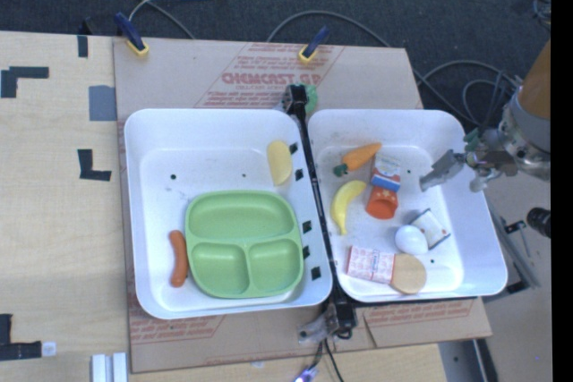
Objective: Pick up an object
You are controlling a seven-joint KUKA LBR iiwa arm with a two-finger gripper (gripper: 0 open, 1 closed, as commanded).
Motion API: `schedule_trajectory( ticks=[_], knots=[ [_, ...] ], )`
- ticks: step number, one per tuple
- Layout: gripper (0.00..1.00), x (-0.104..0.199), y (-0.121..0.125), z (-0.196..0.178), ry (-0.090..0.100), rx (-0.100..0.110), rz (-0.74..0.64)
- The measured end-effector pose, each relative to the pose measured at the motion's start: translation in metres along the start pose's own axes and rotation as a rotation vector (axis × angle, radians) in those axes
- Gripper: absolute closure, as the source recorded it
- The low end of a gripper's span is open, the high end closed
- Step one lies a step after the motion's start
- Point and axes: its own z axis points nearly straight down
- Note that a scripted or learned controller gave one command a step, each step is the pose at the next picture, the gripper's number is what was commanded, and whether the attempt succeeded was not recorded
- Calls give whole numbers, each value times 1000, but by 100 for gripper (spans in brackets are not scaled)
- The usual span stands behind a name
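Nothing is picked up yet.
I see my pincer [464,167] spread and holding nothing over the right bin [474,219] edge; every grasp step remains.

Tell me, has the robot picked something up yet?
Not yet. Done: the tool has reached the right bin's far edge. In hand: nothing shows between its fingers, which stand apart. Left: choosing and lifting something. The carrot, banana, orange cup and white egg all lie in that bin, and the green plate and sausage lie in the left bin.
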Motion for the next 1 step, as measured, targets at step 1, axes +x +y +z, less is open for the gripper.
schedule_trajectory(
  ticks=[1],
  knots=[
    [0, 62, 38, 98, 1, 3, -2]
  ],
)
